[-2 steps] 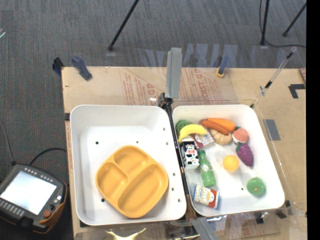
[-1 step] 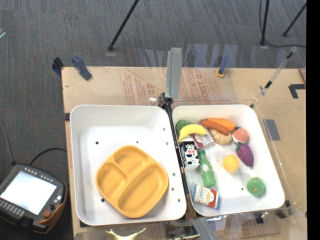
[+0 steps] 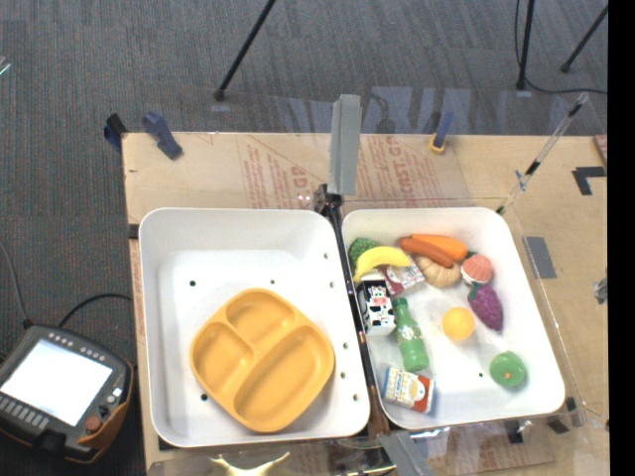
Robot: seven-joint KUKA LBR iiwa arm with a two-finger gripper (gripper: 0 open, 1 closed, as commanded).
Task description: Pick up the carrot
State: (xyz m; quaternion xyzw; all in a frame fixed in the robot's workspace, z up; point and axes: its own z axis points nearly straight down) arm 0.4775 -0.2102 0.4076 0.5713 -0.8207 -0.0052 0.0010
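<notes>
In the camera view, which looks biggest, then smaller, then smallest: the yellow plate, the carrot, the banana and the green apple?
1. Yellow plate, by far the biggest.
2. Carrot and banana: they look about alike, so I won't rank them.
3. Green apple, the smallest.

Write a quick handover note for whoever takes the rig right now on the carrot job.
Gripper: nothing to report on it at this moment.
Carrot: lying at the back of the right bin, its near side against the croissant, with the banana just to its left.
Left bin: holds the yellow divided plate.
Done: nothing yet; the carrot is not lifted.
Left: reach in, grasp the carrot, and lift it. The crowding around it may make a clean grasp awkward.
</notes>
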